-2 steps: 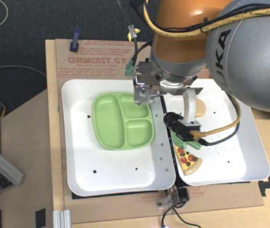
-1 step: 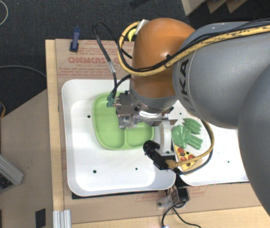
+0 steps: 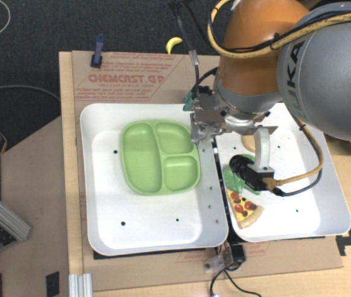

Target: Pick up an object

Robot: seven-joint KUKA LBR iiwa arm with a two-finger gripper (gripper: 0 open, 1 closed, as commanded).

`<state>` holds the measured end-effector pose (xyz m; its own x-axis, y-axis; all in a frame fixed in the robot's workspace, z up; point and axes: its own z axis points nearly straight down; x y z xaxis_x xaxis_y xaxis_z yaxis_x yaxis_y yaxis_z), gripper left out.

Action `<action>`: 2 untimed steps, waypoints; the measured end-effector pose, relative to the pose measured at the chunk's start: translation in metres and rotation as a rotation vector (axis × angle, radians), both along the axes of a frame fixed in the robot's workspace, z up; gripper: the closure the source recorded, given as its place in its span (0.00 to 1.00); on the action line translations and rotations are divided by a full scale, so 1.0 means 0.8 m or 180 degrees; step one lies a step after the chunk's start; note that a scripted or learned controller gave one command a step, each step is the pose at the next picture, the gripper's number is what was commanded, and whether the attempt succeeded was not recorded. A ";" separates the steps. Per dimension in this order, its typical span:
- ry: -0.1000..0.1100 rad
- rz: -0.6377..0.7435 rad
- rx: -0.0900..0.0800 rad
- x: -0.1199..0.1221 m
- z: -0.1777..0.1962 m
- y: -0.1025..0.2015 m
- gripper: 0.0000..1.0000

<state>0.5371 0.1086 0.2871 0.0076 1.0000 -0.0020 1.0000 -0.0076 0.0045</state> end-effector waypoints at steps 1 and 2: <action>-0.0001 0.0047 0.0017 -0.049 0.067 0.093 1.00; 0.0005 0.0031 0.0009 -0.047 0.076 0.089 1.00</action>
<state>0.4995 0.1798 0.3481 -0.0022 1.0000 0.0008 1.0000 0.0022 0.0030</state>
